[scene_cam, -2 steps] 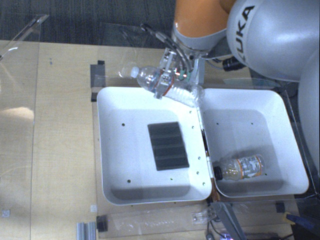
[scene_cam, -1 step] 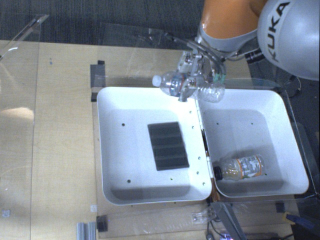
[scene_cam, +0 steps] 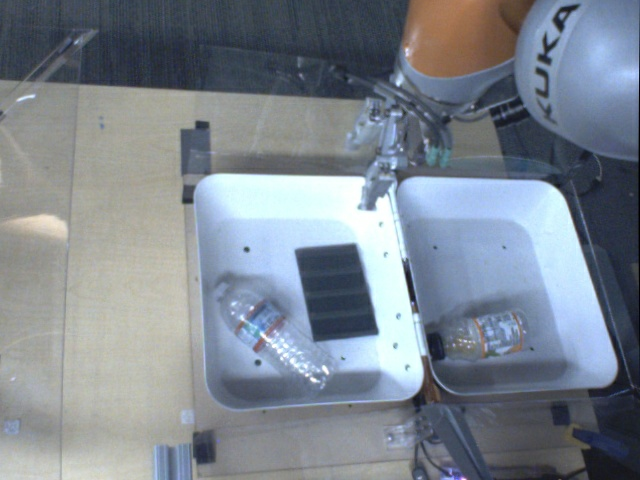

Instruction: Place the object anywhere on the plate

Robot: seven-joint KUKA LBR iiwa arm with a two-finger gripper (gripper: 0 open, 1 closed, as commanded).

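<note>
— White walls box me in: where is your claw?

— My claw (scene_cam: 378, 183) hangs over the back rim where the left bin (scene_cam: 210, 268) and right bin (scene_cam: 560, 218) meet. Whether it is spread or pressed together, I cannot tell; it is small and blurred against the rim.

— And the things?

— A clear bottle (scene_cam: 272, 334) lies slantwise in the left bin's near corner, just beside the dark ribbed plate (scene_cam: 336, 291) at the bin's middle, apart from it. A second bottle (scene_cam: 484, 335), amber, lies in the right bin near its front wall.

— Room to move?

— Bare floor behind the plate and across the right bin's back half. My arm (scene_cam: 470, 18) is cut off at the top edge. The wooden surface (scene_cam: 100, 268) lies open to the left.
</note>
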